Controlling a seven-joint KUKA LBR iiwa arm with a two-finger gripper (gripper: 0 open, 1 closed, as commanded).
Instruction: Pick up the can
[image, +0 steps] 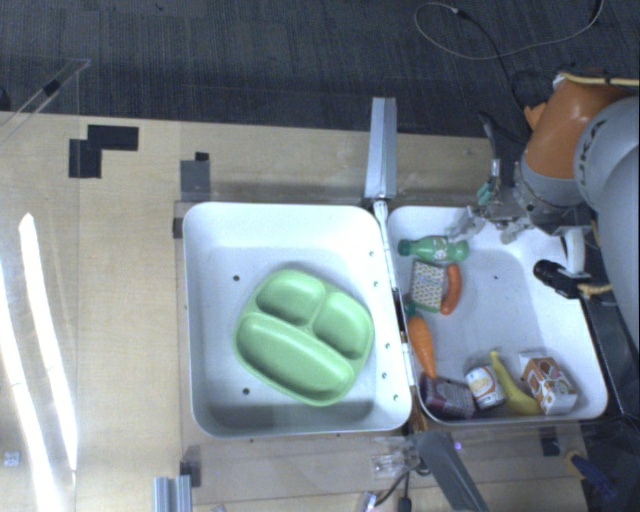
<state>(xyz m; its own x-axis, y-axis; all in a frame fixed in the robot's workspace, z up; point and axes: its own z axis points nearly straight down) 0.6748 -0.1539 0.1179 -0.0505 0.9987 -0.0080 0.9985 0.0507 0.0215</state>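
Gripper (487, 208) over right bin (560, 330) rim — can (484, 387) near banana (511, 385)

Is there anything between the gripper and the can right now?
The gripper sits at the right bin's far edge; the can lies at the near edge. No object lies on the bare floor between them. A banana lies right against the can's right side and may crowd a finger.

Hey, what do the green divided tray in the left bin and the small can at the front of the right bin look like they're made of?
The green tray looks like moulded plastic: one even colour, rounded compartments, soft sheen. The can is probably metal with a printed label, judging by its pale rim and coloured side, though it is too small to be sure.
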